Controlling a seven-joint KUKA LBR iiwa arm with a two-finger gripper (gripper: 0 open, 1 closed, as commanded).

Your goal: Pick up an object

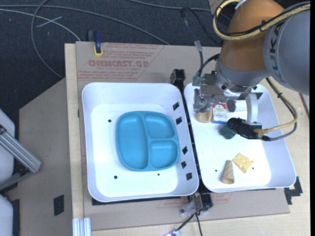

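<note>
Dark carpet with loose grey cables (49, 14) frames the bench at nine and twelve o'clock. The bench top is a tan board (123, 58) with faded red print and a small blue clamp (97, 42) at its far left corner.

The left bin (93, 146) is smooth, glossy white plastic with rounded corners. At its centre lies a blue plate (146, 140), a matte, rounded tray moulded into three compartments.

The right bin (275, 156) is of the same white plastic. At its five o'clock side lie a tan cone (228, 172), rough like a wafer, and just beside it a pale yellow wedge (242, 162) with small holes. Near the centre sits a small dark teal lump (227, 131), soft in outline. At the bin's eleven o'clock the gripper (204, 104) hangs low over a brownish object (204, 115) and a small printed carton (220, 113); whether its metal fingers are parted or closed cannot be told. The orange band (246, 33) bulges above, smooth and rounded.
</note>
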